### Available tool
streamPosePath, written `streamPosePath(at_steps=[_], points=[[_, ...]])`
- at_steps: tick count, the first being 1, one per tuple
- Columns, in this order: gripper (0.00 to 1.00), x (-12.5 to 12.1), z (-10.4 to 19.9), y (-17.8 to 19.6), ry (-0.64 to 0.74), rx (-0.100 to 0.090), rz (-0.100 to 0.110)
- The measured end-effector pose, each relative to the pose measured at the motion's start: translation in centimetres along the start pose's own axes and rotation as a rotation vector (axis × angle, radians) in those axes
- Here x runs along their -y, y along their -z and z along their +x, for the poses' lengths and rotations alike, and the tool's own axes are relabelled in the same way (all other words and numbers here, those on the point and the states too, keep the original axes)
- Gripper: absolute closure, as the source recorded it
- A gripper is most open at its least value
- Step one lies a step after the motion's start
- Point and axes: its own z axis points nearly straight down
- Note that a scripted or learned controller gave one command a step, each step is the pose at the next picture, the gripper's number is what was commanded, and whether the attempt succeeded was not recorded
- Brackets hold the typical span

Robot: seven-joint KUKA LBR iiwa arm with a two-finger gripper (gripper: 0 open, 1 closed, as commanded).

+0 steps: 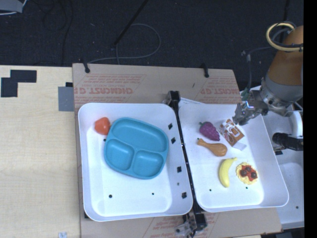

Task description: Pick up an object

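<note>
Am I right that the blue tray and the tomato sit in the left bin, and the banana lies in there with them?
Not quite. The blue tray and tomato do sit in the left bin, but the camera view shows the banana in the right bin, beside the grapes and drumstick.

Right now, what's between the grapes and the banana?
In the camera view, the drumstick lies between the grapes and the banana, slanting across the right bin's floor, apart from both.
</note>
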Motion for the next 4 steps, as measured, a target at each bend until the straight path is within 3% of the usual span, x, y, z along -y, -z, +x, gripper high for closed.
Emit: streamPosePath(at_steps=[1, 2, 3, 4], points=[[1.00, 0.0, -0.1, 3.9, 0.008, 0.000, -0.001], [1.00, 0.3, 5.2, 4.4, 0.009, -0.002, 0.005], [1.00, -0.5, 10.5, 3.1, 0.009, -0.002, 0.006], [1.00, 0.3, 15.2, 1.8, 0.009, -0.001, 0.006]])
